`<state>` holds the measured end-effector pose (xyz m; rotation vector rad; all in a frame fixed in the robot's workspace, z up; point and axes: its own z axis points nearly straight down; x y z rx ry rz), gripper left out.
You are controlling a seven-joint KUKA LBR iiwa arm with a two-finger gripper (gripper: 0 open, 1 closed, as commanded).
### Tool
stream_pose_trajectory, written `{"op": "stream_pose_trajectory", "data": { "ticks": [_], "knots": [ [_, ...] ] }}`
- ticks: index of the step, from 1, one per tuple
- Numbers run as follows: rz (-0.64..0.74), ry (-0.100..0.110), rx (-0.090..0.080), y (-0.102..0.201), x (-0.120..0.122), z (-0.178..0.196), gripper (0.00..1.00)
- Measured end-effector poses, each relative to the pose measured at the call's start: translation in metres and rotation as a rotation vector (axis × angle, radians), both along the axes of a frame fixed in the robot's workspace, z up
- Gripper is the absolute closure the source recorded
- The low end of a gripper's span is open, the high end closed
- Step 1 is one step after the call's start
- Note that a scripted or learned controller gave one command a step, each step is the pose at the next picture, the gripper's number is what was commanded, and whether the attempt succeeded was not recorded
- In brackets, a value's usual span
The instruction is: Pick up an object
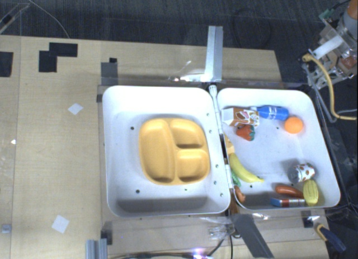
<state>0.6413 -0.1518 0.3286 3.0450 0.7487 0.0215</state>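
Reaching for the banana (pixel 244 169), you may bump the bin wall (pixel 222 140) it lies against and miss; I cannot tell the gripper (pixel 335 45) state.

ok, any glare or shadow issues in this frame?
Camera view: glare on the metal divider and the clear film at the bench's near edge; soft shadow along the left bin's near wall; small items by the corn cob are slightly blurred.

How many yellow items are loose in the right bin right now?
2. A banana lies along the right bin's left side, and a corn cob sits near its lower right corner. Clutter by the bottom wall could hide more.
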Motion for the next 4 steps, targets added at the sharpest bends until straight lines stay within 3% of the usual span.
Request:
{"op": "stream_pose_trajectory", "data": {
  "ticks": [1,3,4],
  "knots": [
    [-0.109,0.023,0.004,-0.037,-0.02,-0.139,1.0],
    [-0.088,0.004,0.002,-0.034,-0.014,-0.109,1.0],
    [-0.198,0.004,0.004,-0.053,-0.046,-0.239,1.0]
  ]
}}
